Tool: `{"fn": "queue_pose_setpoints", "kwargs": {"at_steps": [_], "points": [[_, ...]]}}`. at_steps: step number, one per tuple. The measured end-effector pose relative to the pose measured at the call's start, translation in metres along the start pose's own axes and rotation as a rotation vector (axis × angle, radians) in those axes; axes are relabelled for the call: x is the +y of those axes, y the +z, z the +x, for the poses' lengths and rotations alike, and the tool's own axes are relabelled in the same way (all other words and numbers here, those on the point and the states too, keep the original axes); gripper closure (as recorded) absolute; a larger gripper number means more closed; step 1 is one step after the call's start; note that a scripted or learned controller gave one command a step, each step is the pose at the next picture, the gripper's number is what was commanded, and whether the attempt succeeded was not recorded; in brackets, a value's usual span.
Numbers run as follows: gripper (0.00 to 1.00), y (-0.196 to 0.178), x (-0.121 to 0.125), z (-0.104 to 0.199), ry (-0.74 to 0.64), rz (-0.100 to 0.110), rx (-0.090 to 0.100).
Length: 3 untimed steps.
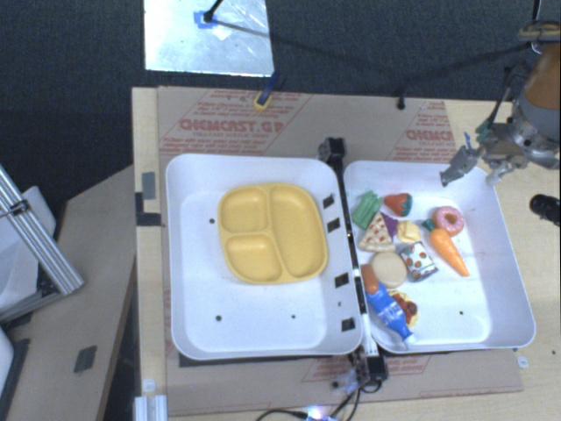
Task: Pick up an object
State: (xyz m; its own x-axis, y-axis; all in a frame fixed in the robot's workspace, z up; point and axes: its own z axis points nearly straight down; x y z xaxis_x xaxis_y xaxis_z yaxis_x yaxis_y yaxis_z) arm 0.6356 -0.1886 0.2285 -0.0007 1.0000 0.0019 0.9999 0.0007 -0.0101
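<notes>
The right bin (pixel 500 314) holds a heap of toy food: a green piece (pixel 365 209), a strawberry (pixel 399 204), a pink donut (pixel 449 220), an orange carrot (pixel 450 253), a pizza slice (pixel 378 233), a small patterned box (pixel 420 261), a tan round piece (pixel 389 271) and a blue packet (pixel 387 310). My gripper (pixel 476 169) hangs over the bin's far right corner, above and to the right of the donut. Its fingers are spread open with nothing between them.
A yellow divided plate (pixel 270 232) lies in the left bin (pixel 188 323). A black hinge strip (pixel 344 235) runs between the bins. The right bin's right half and near edge are bare white floor. A metal sheet (pixel 208 24) lies beyond the bench.
</notes>
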Motion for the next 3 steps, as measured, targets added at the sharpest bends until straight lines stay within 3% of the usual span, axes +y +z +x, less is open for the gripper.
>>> {"fn": "queue_pose_setpoints", "kwargs": {"at_steps": [1, 3], "points": [[0.00, -0.008, 0.003, 0.000, -0.003, -0.012, -0.003], [0.00, 0.089, 0.003, 0.015, -0.003, -0.008, -0.001]]}}
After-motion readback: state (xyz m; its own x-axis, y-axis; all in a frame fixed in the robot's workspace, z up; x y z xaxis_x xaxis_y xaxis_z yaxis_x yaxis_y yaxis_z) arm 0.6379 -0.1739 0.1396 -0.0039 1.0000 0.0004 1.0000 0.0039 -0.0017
